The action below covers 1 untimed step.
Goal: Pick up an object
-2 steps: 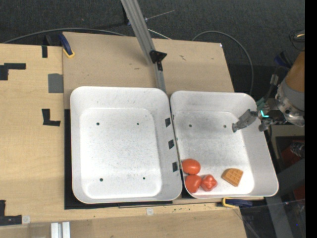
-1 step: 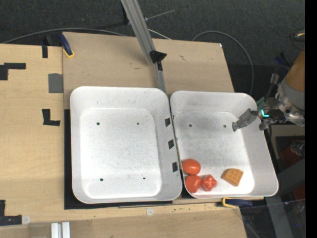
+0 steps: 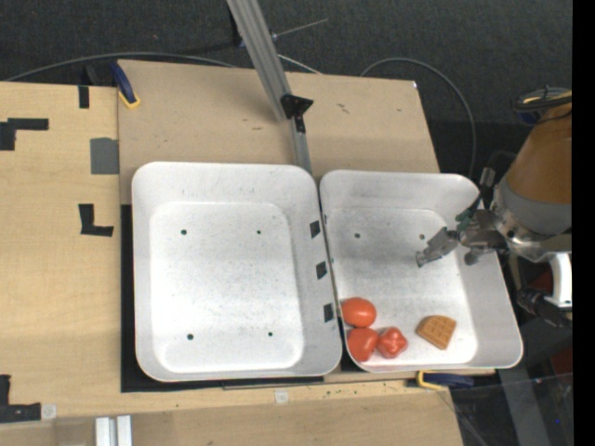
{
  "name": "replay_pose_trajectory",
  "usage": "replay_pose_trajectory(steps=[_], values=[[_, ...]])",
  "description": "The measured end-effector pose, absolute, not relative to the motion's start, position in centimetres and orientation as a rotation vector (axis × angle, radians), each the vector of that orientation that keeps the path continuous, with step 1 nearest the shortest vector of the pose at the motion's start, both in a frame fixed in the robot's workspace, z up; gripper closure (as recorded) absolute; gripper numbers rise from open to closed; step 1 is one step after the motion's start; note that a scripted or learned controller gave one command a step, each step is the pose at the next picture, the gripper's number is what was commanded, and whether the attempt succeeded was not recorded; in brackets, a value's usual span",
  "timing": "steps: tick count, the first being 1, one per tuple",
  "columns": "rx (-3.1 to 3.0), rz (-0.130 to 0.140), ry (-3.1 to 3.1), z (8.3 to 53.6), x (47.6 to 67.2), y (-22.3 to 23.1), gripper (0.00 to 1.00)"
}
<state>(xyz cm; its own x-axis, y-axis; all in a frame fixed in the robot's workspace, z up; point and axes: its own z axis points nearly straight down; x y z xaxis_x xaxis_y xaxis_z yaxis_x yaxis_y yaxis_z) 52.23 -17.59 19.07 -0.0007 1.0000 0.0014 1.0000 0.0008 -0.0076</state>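
Step in hand: approach. My pincer (image 3: 446,246) hangs over the right bin (image 3: 409,193), near its right wall, and holds nothing; the pickable items lie well apart from it, along the bin's near edge. Whether the pincer is released or clenched I cannot tell at this resolution.

Items noted, all in the right bin:
- Three red objects clustered at the near left corner: a round one (image 3: 359,312), with two more, (image 3: 362,344) and (image 3: 392,343), just below it, close together and possibly touching. Smooth, glossy, rounded; likely plastic toy fruit, liable to slip or roll.
- A tan waffle-like piece (image 3: 436,331), flat, squarish, with a ridged surface, lying alone to the cluster's right.

The left bin (image 3: 223,184) is plain white with faint speckling, as is the right. The worktop (image 3: 232,100) is pale wood.

Judgement: the next move calls for travel toward the near edge, then a descent. The waffle piece stands isolated and offers the cleaner target, though its flatness demands a low grip.
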Motion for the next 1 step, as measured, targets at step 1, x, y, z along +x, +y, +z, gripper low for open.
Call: replay_pose_trajectory(steps=[1], values=[[-2.216, 0.006, -2.219, 14.67, 52.25, -17.19, 0.00]])
